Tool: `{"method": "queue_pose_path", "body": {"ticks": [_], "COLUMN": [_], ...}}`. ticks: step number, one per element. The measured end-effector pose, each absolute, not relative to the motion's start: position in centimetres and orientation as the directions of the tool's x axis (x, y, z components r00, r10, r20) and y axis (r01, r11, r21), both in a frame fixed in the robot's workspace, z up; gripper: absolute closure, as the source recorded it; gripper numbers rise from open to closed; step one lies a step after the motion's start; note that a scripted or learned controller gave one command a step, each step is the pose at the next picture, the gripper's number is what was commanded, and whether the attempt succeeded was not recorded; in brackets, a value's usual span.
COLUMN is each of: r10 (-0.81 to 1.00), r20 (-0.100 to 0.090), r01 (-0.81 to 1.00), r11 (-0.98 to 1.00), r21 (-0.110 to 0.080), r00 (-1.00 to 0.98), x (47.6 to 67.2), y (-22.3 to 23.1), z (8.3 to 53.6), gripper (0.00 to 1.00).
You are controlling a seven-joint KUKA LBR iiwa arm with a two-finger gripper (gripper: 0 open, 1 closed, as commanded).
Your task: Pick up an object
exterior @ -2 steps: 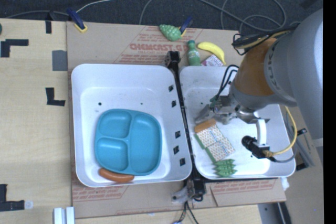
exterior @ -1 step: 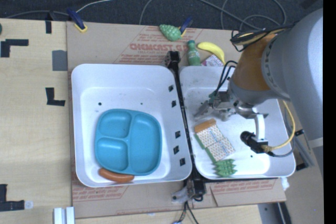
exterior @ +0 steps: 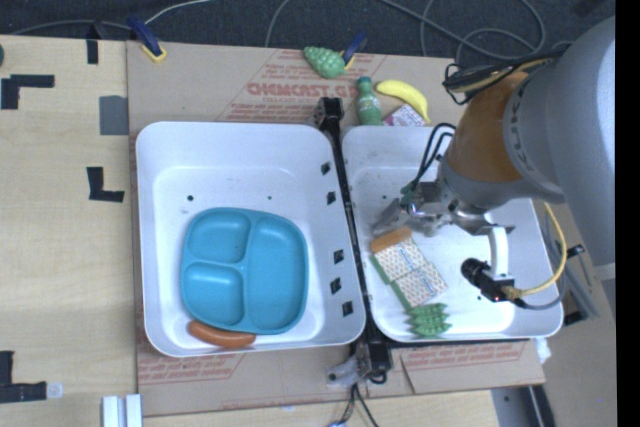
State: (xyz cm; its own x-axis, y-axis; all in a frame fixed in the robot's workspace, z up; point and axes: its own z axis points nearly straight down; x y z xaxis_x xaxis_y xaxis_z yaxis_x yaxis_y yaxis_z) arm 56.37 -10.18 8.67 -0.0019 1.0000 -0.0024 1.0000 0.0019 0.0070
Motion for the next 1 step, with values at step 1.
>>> {"method": "queue_pose_path", "body": {"ticks": [1], "r10": [1.0], "r20": [0.0], "r01": [1.0], "r11": [0.001], "r21": [0.001], "r00": [-0.001], "x": [58.37], "y": [-10.42], "z": [8.6], "gripper": [0.0]}}
